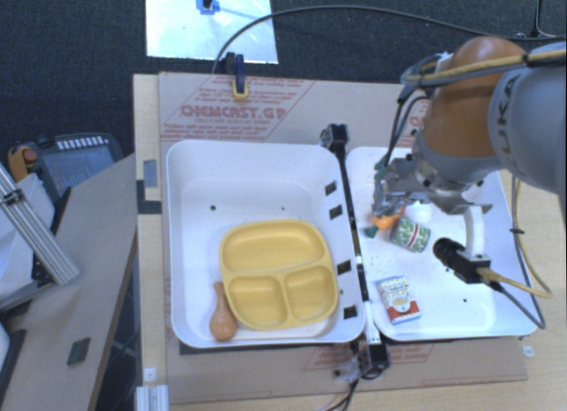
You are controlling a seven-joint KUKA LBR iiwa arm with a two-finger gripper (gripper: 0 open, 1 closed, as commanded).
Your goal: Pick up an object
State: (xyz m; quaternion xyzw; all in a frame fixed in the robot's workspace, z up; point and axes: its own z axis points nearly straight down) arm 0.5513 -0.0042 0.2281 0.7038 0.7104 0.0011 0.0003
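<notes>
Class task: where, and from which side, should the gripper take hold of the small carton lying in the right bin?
Probably from straight above, fingers closing across its two long edges. The small carton lies flat on the right bin floor, with space around it on all sides.

Right bin point(496, 316) held the candidates: small orange piece point(384, 221) near the bin's left wall, partly hidden; green-and-white can point(410, 234) on its side just right of it, possibly touching; small carton point(399, 299) with red and yellow print lay flat nearer the front edge, apart from both.
</notes>
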